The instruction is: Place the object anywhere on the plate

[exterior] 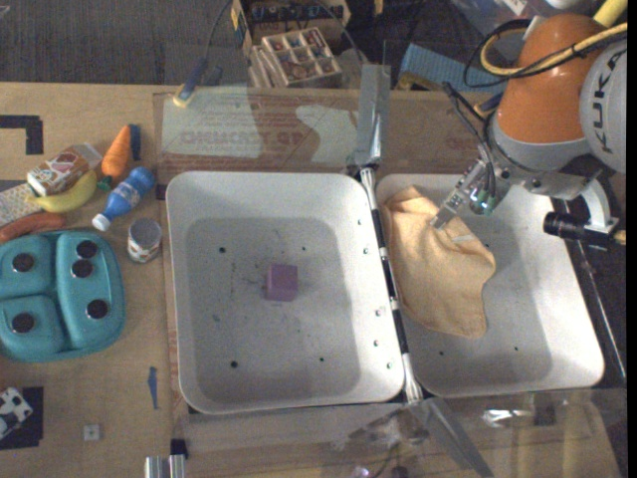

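while my pincer (445, 213) hangs over the right bin (557, 366), its tips sit at the upper edge of the yellow cloth (438, 267) that lies crumpled along that bin's left side. from this slant i cannot tell whether the tips are spread or pressed together, nor whether they pinch any of the cloth; they look to be touching it or just above it, no more than that.

the only small loose thing i see in the bins is the purple block (282, 281), lying alone near the middle of the left bin (199, 366), well apart from me. i take that, or possibly the cloth, as the object meant. i see no clear plate in either bin; the teal tray (60, 297) on the bench, left of the bins, is the nearest thing to one.

so i judge the task to be at its first step, the pick, with nothing yet carried. next i need a sure hold on the object, then a lift clear of the bin wall and a long carry leftward.
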You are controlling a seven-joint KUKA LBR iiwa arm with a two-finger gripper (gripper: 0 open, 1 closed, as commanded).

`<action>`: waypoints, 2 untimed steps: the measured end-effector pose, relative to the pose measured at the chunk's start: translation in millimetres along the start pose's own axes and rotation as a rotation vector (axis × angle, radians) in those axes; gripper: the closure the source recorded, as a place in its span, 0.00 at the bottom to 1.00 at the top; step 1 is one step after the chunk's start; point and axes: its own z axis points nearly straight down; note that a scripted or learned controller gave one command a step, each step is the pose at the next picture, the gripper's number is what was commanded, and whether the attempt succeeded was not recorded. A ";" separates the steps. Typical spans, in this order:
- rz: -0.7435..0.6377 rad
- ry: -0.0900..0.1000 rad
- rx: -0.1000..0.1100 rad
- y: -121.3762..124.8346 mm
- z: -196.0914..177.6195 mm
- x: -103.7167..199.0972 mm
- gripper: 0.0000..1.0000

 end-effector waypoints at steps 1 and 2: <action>-0.213 0.003 0.001 58.3 -0.7 99.6 1.00; -0.180 0.001 0.001 45.1 0.1 21.1 1.00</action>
